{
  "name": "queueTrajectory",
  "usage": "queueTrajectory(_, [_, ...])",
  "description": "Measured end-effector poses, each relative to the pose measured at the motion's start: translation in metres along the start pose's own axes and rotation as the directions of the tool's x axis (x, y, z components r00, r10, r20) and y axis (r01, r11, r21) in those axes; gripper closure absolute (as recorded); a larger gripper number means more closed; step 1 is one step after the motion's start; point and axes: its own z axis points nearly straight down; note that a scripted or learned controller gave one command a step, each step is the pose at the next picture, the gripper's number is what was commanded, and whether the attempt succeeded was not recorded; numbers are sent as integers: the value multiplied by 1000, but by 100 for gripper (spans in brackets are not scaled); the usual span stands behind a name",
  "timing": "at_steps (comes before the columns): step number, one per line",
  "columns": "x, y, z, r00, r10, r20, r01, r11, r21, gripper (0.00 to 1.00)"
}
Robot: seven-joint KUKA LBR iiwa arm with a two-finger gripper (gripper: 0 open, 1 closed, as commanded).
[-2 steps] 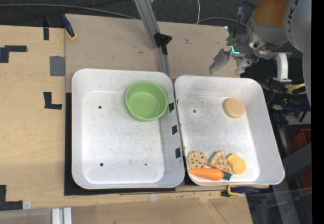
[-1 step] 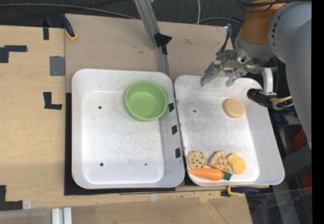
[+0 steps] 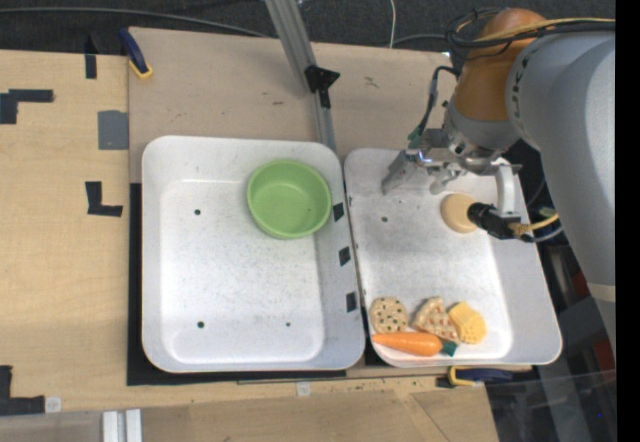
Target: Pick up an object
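A grey KUKA arm with an orange band (image 3: 490, 65) reaches in from the right and hangs over the far end of the right-hand shallow white bin (image 3: 420, 250), its two-finger gripper (image 3: 420, 168) low above the bin's far left corner. Whether the pincer is apart or together cannot be told — the wrist and its cabling mask the tips, and nothing shows between them.

Just beside the gripper, toward the bin's right edge, lies a round tan disc-shaped object (image 3: 458, 213). Along the bin's near edge sit four toy foods close together: a round brown waffle-patterned cookie (image 3: 388, 314), a tan triangular wedge with dark spots (image 3: 436, 317), a yellow piece of corn (image 3: 468, 323) and an orange carrot (image 3: 407, 343) lying flat in front of them.

In the left-hand shallow white bin (image 3: 180, 310), a round green plastic bowl (image 3: 289, 198) stands upright near the far right corner — well apart from the arm.
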Motion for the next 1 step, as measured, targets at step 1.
queueTrajectory(1, [1,0,34,1000,-1,2,1,1000,-4,0])
